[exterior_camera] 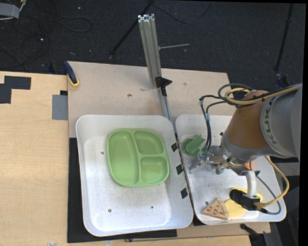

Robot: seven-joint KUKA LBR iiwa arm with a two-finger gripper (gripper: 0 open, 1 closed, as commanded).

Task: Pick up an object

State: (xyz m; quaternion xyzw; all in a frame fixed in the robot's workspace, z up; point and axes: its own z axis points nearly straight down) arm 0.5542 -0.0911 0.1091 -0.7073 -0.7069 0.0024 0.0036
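Observation:
A green divided plate [138, 157] lies in the left bin [90, 203]. In the right bin [212, 185] a small green object [193, 145] sits near the far left corner. A triangular waffle-patterned piece [215, 210] and a yellow wedge [236, 210] lie at the near edge. My gripper [208, 160] hangs low over the right bin, just right of the green object, with the arm's orange band above it. I see nothing held between its fingers.
A metal post [152, 49] rises behind the bins. Black clips [179, 169] line the divider between the two bins. A blue and yellow tool [71, 74] lies at the board's far left corner. Wood tabletop extends to the left.

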